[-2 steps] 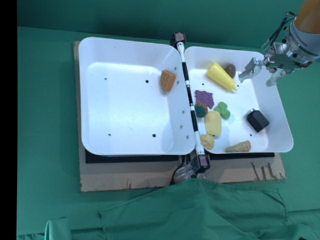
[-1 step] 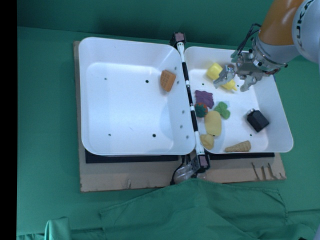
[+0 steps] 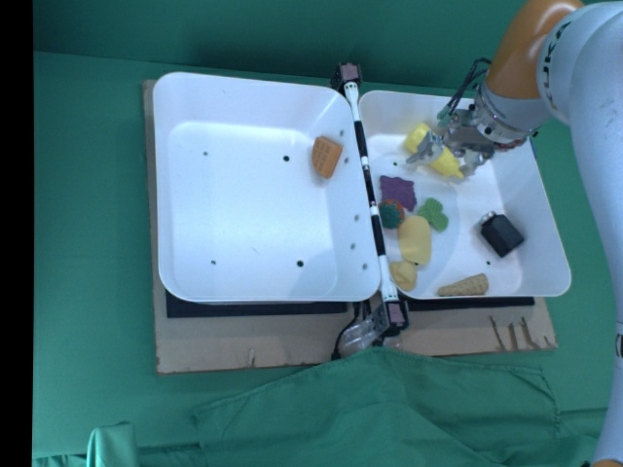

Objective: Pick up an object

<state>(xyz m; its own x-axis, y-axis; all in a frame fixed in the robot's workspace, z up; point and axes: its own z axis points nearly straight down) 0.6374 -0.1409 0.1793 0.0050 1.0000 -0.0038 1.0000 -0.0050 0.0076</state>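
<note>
Tan cone (image 3: 463, 285) by right bin's (image 3: 550, 261) near rim, gripper (image 3: 440, 151) over yellow piece (image 3: 433, 153), finger state unclear.

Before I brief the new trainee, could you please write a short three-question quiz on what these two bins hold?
1. True or false: the orange waffle-shaped toy lies in the right bin.
2. Which object is the gripper directly over? A) black block B) yellow toy C) purple grape toy
3. Fill in: the tan cone-shaped toy lies near the right bin's ____ wall, nearest the camera.

Key: 1 false, it lies in the left bin, close to the divider. 2 B. 3 front.
</note>
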